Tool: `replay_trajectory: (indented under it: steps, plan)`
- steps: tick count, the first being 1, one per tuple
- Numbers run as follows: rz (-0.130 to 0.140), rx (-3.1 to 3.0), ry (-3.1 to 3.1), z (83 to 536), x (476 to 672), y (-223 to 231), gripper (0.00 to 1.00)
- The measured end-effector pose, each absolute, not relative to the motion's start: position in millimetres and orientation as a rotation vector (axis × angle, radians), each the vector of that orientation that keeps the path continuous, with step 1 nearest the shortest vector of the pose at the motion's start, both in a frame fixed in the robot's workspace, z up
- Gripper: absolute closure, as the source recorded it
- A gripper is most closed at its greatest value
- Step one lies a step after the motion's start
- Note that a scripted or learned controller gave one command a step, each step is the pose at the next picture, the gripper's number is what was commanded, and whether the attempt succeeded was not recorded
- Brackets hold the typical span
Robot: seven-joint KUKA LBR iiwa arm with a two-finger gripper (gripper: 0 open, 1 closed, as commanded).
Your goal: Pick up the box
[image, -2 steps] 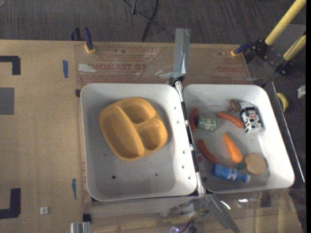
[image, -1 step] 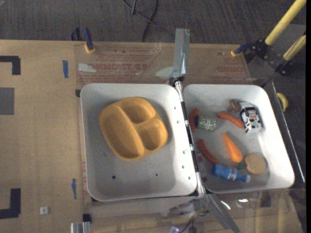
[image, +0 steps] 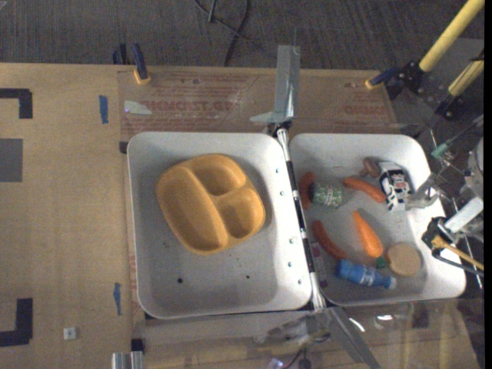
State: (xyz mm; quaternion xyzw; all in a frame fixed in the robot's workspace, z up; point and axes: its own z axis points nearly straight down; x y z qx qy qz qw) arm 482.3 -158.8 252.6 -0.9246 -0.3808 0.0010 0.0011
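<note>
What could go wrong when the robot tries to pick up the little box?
The box sits near the far right corner of the right bin, touching a brownish item and close to an orange carrot. The pincer might bump the bin wall or grab a neighbour instead. The box also looks tilted, so it might slip.

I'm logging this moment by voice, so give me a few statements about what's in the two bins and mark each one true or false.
1. The yellow divided plate lies in the left bin. True.
2. The small black-and-white box lies in the left bin. False: it is in the right bin, near its far right side.
3. A blue bottle lies near the right bin's front edge. True.
4. The orange carrot rests on the yellow plate. False: it lies in the right bin.
5. The round tan disc sits beside the blue bottle. True.
</note>
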Motion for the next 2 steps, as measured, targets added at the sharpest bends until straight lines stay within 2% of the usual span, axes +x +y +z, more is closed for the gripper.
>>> replay_trajectory:
  steps: [1, 2]
  plan:
    - [0.003, -2.903, -1.196, 253, 482.3, -159, 0.00]
    - [0.005, -2.995, -0.936, 164, 478.5, -116, 0.00]
